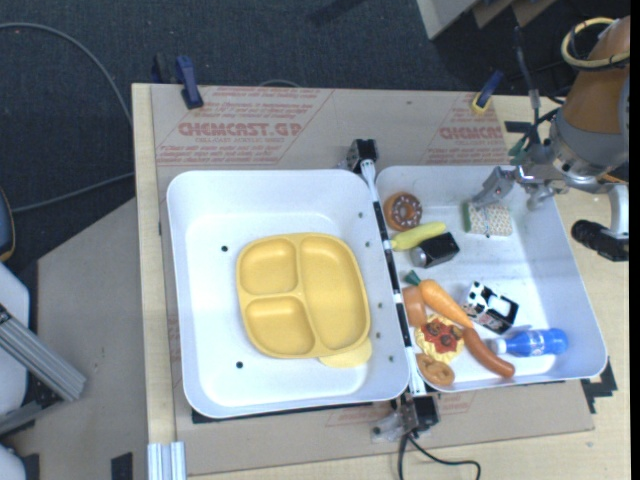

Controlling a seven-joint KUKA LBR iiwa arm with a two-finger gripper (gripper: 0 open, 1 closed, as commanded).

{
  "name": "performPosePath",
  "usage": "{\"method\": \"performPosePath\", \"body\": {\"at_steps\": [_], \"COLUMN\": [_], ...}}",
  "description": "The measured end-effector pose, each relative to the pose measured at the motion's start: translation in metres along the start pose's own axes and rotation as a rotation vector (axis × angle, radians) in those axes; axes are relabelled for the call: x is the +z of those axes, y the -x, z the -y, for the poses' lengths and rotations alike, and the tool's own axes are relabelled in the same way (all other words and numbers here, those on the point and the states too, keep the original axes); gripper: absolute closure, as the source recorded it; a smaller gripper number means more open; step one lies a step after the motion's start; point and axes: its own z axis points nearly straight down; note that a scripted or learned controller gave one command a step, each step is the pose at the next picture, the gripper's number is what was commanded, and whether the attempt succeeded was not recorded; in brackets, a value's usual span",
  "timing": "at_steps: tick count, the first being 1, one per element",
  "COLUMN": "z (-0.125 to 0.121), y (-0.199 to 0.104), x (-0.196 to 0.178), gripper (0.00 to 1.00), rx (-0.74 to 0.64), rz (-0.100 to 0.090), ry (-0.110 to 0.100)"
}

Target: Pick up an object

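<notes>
My gripper [520, 185] hangs over the far right corner of the right bin [580, 298], below the orange-banded wrist. Its two fingers stand spread apart, open, with nothing between them. Just below its left finger lies a speckled whitish sponge [490, 218]. Further left in the bin are a brown donut [405, 209], a yellow banana [420, 235] and a black cylinder [437, 250]. Toward the near side lie a carrot [447, 305], a black-and-white toy [492, 306], a blue bottle [535, 343], a sausage [488, 355] and a pizza slice [438, 335].
The left bin [200, 228] holds a yellow divided plate [300, 293]. A black clamp [363, 154] sits at the far end of the seam between the bins. A black part [605, 240] sticks in from the right, beside the right bin.
</notes>
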Motion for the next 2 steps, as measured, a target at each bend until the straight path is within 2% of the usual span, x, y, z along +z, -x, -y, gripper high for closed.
{"method": "performPosePath", "body": {"at_steps": [1, 2], "z": [0.042, 0.136], "y": [-0.087, -0.075], "x": [0.055, 0.066], "gripper": [0.0, 0.0], "rx": [0.001, 0.002], "rz": [-0.002, 0.004], "ry": [0.012, 0.011]}}
